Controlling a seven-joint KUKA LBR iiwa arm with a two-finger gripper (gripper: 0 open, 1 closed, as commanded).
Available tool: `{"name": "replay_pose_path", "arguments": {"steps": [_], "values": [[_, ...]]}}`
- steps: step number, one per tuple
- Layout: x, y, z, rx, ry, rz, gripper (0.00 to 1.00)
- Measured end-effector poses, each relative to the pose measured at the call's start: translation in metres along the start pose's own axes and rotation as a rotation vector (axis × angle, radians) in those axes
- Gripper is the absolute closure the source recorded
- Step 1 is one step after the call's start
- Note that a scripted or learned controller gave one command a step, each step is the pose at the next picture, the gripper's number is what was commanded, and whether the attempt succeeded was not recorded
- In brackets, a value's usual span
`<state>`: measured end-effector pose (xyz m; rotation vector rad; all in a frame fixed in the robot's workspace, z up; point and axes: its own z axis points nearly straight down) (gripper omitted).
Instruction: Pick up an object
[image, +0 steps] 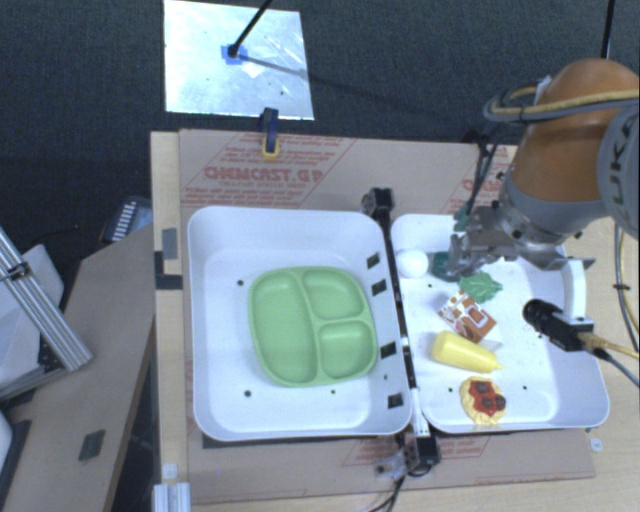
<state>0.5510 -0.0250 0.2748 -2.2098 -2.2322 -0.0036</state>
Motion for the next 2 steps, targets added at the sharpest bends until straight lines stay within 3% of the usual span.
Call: {"name": "replay_pose_path", "arguments": {"steps": [2], "values": [[0.102, -0.007, 0.024, 0.000, 0.000, 0.000, 1.00]]}}
